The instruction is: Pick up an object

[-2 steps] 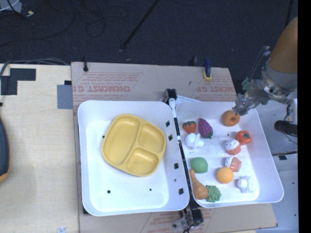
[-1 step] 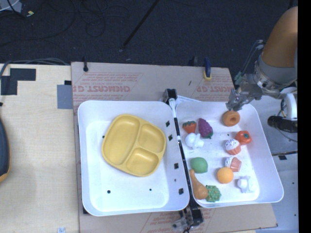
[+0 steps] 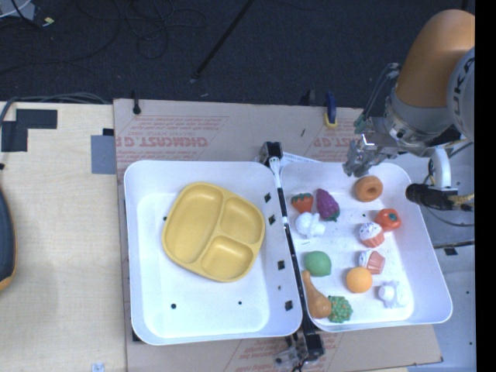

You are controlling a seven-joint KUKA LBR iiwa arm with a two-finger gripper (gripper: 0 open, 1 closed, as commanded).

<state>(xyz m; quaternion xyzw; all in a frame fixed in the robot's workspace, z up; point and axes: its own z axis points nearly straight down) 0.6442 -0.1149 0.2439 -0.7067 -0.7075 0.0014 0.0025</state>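
My gripper (image 3: 359,163) hangs over the back rim of the right bin (image 3: 434,285), just up and left of a brown donut (image 3: 368,188). Nothing shows between it and the bin floor. The right bin holds several toy foods: a strawberry (image 3: 302,202), a purple eggplant (image 3: 327,204), a white garlic (image 3: 309,225), a green lime (image 3: 318,263), a tomato (image 3: 388,219), a cupcake (image 3: 370,235), an orange (image 3: 358,280), a broccoli (image 3: 339,309) and a tan drumstick (image 3: 313,294).
The left bin (image 3: 147,285) holds a yellow divided plate (image 3: 213,231). A black divider strip (image 3: 283,239) runs between the two bins. A small white toy (image 3: 390,294) and a pink piece (image 3: 374,262) lie near the right bin's front right.
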